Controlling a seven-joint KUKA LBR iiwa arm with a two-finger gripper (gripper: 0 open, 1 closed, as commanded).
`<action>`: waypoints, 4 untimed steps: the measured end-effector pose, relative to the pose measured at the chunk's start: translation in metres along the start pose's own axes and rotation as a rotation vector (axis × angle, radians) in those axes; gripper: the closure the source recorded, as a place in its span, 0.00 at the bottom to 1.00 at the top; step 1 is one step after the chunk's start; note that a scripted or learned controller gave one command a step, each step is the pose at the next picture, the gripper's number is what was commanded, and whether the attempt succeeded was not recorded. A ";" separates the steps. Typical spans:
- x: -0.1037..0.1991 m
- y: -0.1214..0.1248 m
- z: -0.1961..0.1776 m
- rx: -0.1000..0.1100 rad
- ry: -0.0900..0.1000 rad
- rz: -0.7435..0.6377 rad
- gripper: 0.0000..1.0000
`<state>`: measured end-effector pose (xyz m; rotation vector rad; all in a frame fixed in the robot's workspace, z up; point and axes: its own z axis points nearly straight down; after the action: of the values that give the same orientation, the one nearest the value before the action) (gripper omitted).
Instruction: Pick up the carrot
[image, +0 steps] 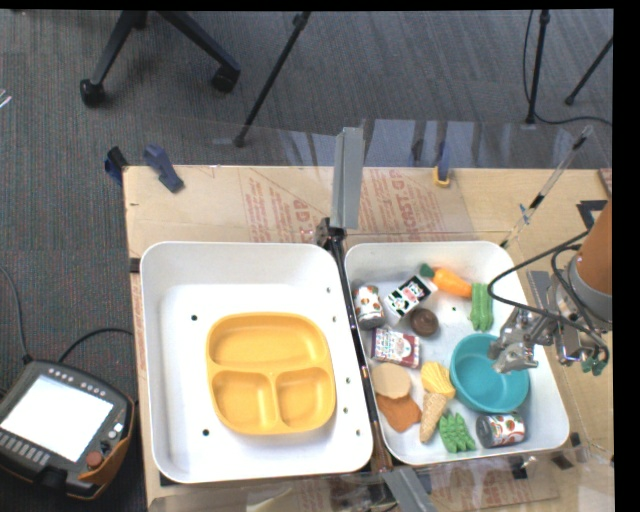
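My gripper hangs over the teal bowl at the right bin's near side, gripping nothing I can see, because the carrot lies well apart by the far wall, beside the green pod

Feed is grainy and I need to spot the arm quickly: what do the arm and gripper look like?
The arm shows an orange section at the view's right edge, with grey below it. The gripper is bare grey metal, boxy and mechanical-looking. Dark cables loop around the wrist, with small green spots near the gripper body.
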<state>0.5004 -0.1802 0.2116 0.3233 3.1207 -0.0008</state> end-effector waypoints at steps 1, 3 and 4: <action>0.016 -0.037 -0.018 -0.001 0.002 -0.222 1.00; 0.009 -0.033 -0.062 -0.005 0.004 -0.651 1.00; 0.002 -0.031 -0.096 -0.003 0.001 -0.778 1.00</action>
<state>0.4914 -0.2098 0.3079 -0.8840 3.0111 0.0019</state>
